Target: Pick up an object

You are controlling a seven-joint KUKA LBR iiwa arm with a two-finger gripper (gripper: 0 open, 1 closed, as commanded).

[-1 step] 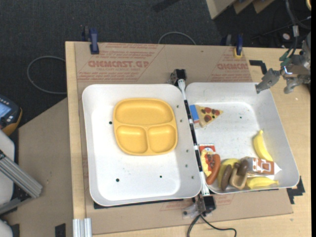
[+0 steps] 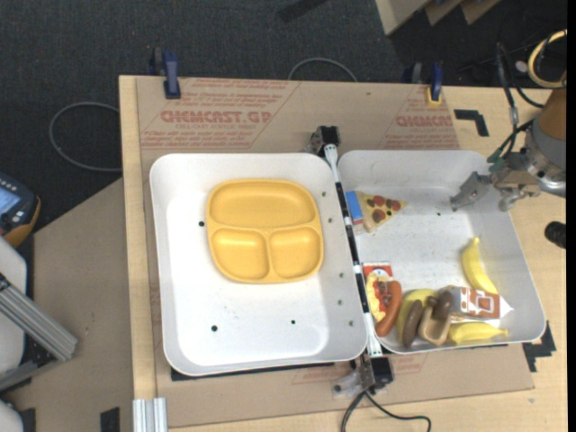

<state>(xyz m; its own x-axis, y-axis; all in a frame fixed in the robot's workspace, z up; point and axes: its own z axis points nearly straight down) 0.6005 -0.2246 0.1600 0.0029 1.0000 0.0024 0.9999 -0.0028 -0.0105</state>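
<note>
My gripper (image 2: 487, 197) hangs over the far right part of the right bin (image 2: 423, 165), open, with nothing between its fingers. In that bin, a toy pizza slice (image 2: 381, 208) lies at the far left beside a small blue block (image 2: 353, 207). A yellow banana (image 2: 477, 266) lies below the gripper, apart from it. Along the near edge sit a red hot dog card (image 2: 385, 297), brown and green toy foods (image 2: 428, 317), a small orange carton (image 2: 481, 304) and a second banana (image 2: 473, 333).
The left bin (image 2: 180, 268) holds a yellow divided plate (image 2: 265, 229) in its far half. Clamps (image 2: 167, 70) and cables sit along the bench's far edge. The middle of the right bin shows bare floor (image 2: 418, 250).
</note>
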